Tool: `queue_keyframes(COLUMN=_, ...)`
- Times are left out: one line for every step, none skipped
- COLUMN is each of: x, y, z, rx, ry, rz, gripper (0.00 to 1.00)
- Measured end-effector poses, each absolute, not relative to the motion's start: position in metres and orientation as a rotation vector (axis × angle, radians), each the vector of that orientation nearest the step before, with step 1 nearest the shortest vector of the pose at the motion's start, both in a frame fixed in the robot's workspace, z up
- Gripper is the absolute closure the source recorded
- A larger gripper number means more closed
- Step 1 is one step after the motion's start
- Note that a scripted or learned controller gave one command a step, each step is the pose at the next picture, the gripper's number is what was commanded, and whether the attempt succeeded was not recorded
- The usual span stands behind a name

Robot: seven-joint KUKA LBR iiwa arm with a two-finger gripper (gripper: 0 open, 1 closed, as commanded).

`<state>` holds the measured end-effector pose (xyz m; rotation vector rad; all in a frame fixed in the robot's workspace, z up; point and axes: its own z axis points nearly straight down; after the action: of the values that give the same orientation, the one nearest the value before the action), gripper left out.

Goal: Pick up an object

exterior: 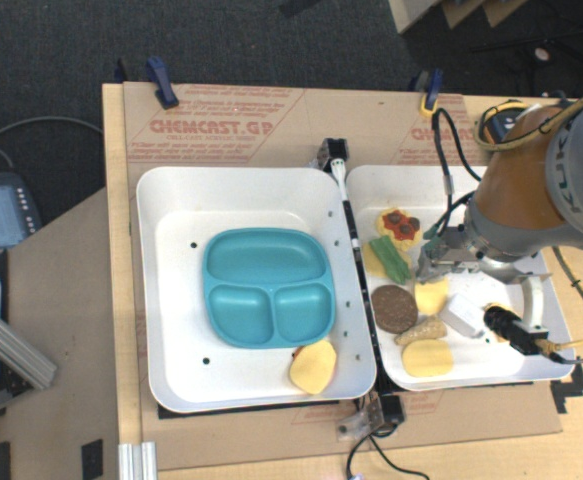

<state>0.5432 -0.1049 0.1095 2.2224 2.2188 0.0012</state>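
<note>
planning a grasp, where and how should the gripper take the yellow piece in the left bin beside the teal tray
Judging by its pose, come straight down on the yellow piece and pinch its narrower width; it lies flat with bare floor around it, just off the teal tray corner.

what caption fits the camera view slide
End effector low among toy food in the right bin; teal divided plate in the left bin.
</note>
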Motion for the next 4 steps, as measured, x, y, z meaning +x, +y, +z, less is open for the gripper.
queue_keyframes(x=0.544, y=-0.105, z=0.12, rx=2.222, ry=2.217, rz=0.003, gripper=1.0)
queue_keyframes(x=0.544, y=-0.105, z=0.13, rx=2.221, ry=2.215, rz=0.005, gripper=1.0)
queue_keyframes(x=0.545, y=-0.105, z=0.139, rx=2.221, ry=2.212, rz=0.007, gripper=1.0)
queue_keyframes(x=0.545, y=-0.105, z=0.15, rx=2.22, ry=2.211, rz=0.008, gripper=1.0)
